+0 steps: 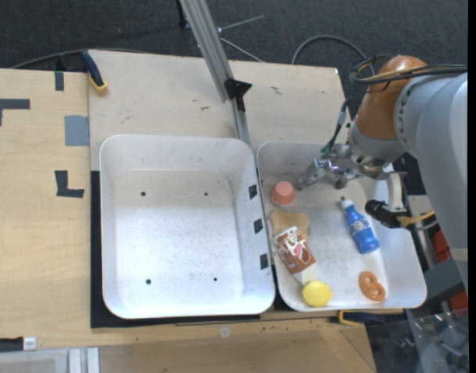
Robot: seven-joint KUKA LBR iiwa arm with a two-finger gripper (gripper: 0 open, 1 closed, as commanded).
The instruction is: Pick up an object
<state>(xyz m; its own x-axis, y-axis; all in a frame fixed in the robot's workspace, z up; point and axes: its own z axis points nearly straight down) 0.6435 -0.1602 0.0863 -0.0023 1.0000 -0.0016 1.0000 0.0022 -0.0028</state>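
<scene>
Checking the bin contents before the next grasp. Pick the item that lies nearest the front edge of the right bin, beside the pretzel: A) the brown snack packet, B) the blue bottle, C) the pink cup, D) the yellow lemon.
D: the yellow lemon sits at the right bin's front rim, level with the pretzel; the others lie farther back.

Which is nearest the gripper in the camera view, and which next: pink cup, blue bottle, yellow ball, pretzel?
From the gripper:
1. Pink cup, just left of it.
2. Blue bottle, below and right.
3. Yellow ball and pretzel, along the right bin's near edge; too close to call.
</scene>
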